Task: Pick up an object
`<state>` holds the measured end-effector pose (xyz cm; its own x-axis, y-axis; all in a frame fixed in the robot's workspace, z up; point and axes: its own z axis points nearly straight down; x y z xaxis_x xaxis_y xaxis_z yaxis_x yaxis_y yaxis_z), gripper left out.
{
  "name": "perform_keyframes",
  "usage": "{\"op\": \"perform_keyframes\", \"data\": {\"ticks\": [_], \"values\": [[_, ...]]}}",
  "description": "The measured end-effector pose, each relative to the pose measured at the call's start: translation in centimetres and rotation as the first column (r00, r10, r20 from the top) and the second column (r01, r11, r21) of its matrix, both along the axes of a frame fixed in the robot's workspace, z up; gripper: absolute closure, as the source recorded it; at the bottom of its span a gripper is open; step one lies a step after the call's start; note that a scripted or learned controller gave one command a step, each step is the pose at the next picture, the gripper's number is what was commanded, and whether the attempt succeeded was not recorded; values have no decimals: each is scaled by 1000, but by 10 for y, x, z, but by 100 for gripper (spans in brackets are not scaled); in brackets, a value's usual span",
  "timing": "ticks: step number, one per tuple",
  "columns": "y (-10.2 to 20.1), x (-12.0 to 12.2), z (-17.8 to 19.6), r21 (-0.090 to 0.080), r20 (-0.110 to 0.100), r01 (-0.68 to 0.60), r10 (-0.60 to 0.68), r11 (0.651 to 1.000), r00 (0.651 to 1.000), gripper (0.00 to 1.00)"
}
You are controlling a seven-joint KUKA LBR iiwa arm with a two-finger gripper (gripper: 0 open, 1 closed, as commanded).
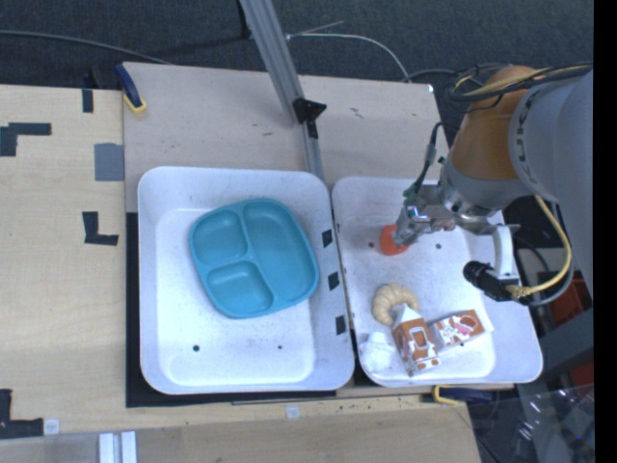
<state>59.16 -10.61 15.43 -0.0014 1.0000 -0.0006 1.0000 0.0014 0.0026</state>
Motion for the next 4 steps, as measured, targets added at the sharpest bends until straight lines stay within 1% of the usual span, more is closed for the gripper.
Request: {"op": "perform_keyframes", "data": {"ticks": [1, 2, 3, 4], "values": [[0, 1, 53, 0, 1, 0, 0, 1000, 1000, 100], [51, -2, 68, 3, -2, -5, 5, 1000, 1000, 100], [113, -2, 72, 3, -4, -6, 6, 1000, 1000, 100], [163, -14, 63, 2, -6, -5, 5, 1000, 1000, 100]]}}
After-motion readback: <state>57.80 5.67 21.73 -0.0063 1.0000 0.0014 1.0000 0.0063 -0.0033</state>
